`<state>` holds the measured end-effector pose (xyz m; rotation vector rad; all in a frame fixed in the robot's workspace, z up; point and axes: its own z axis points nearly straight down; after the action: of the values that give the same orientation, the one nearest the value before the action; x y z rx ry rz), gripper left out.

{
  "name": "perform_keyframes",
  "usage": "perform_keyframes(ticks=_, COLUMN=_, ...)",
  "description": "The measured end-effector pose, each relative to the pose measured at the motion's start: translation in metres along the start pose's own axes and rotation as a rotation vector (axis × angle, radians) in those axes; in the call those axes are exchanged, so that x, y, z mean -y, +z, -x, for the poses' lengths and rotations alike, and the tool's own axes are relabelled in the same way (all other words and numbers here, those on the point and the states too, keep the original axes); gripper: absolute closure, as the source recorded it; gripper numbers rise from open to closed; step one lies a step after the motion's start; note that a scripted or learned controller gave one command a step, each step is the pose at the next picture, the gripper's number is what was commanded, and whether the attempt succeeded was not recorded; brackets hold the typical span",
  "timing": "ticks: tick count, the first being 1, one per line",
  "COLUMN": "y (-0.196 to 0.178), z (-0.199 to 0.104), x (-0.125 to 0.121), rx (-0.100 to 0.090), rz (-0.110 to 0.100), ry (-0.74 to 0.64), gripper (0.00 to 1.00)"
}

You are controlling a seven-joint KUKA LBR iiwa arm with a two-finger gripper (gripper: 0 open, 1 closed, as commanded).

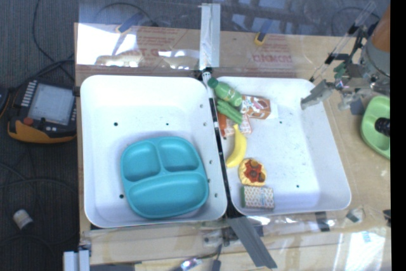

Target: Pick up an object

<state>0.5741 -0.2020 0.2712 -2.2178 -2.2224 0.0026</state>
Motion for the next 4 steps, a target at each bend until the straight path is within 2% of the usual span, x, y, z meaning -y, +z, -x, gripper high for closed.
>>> perform_keyframes(ticks=1, y=0.134, z=-0.056, x=0.014, rx=-0.001, rz=0.000, ry=-0.194, gripper=0.00)
perform_keyframes(ticks=2, y=0.109, z=-0.067, x=0.035, rx=-0.001, rz=-0.001, ry=-0.189, gripper=0.00)
perform_keyframes(ticks=3, y=0.182, z=-0.100, x=0.084, rx=0.005, rz=0.012, ry=-0.305, gripper=0.00)
perform_keyframes(ticks=4, y=0.173, z=-0.101, x=0.084, rx=0.001, rz=0.011, ry=-0.306, gripper=1.00)
